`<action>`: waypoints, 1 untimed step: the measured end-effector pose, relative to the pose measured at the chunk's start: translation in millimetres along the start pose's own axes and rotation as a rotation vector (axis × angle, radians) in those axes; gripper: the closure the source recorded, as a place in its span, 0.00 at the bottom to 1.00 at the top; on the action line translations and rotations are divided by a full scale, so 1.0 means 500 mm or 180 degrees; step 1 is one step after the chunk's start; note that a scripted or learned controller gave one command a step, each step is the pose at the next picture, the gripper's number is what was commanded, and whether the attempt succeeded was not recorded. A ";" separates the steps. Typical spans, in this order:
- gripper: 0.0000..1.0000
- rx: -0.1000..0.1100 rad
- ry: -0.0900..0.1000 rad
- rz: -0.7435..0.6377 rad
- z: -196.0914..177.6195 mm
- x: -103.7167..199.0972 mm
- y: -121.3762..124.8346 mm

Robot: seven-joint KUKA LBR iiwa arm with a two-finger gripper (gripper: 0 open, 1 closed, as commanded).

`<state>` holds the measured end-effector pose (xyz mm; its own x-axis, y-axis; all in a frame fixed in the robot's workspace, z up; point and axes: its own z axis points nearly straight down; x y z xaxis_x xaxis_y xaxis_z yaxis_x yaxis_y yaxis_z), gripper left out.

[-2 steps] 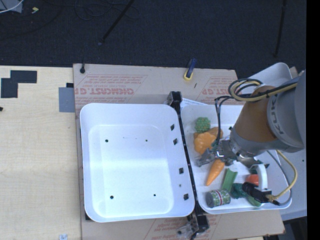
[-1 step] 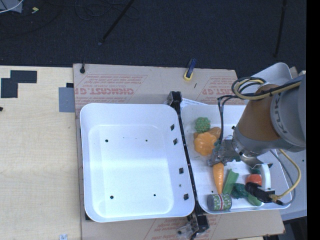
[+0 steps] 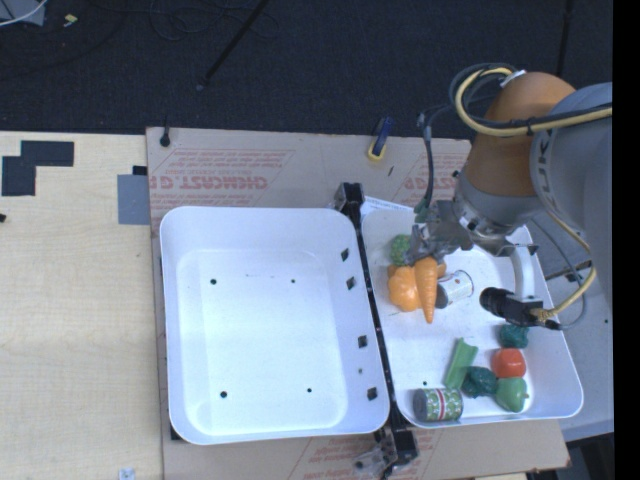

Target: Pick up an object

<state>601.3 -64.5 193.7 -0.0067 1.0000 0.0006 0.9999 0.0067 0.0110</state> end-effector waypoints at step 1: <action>1.00 0.0050 0.0006 0.0011 -0.049 0.091 -0.078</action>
<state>561.7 -19.4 217.7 -0.0032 1.0000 0.0024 1.0000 0.0032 -0.0048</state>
